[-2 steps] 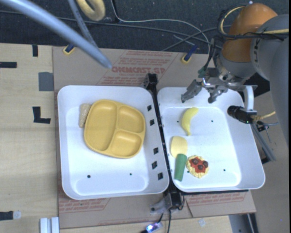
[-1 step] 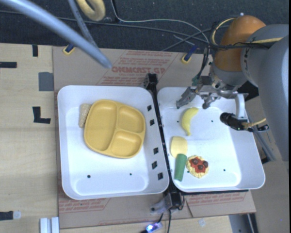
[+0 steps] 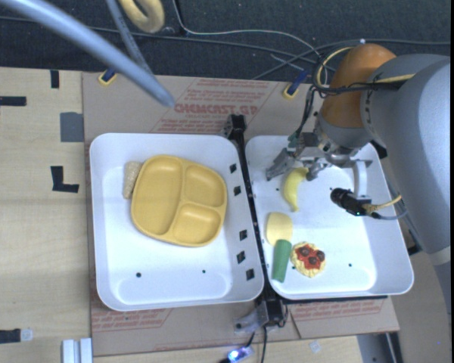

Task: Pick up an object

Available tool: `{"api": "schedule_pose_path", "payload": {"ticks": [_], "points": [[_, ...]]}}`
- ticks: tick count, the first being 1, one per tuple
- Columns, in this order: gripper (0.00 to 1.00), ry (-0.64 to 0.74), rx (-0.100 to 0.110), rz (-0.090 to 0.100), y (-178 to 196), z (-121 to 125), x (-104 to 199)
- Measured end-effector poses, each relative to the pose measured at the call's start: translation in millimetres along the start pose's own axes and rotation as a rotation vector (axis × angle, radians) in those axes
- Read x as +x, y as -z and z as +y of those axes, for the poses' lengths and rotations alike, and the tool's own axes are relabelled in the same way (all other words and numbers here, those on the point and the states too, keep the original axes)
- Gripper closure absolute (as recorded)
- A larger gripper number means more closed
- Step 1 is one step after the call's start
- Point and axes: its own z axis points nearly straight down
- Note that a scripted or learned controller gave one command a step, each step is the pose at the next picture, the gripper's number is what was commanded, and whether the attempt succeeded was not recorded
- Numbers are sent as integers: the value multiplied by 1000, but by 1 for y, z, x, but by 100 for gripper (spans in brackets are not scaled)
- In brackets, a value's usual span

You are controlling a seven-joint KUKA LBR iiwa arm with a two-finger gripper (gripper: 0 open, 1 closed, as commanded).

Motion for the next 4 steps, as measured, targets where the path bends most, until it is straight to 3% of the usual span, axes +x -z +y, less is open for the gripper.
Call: {"api": "schedule_pose_path", "payload": {"ticks": [1, 2, 4], "points": [[100, 2, -4, 0, 13, 2, 1], [100, 0, -11, 1, 71, 9, 8], [100, 0, -10, 1, 153, 12, 7]]}}
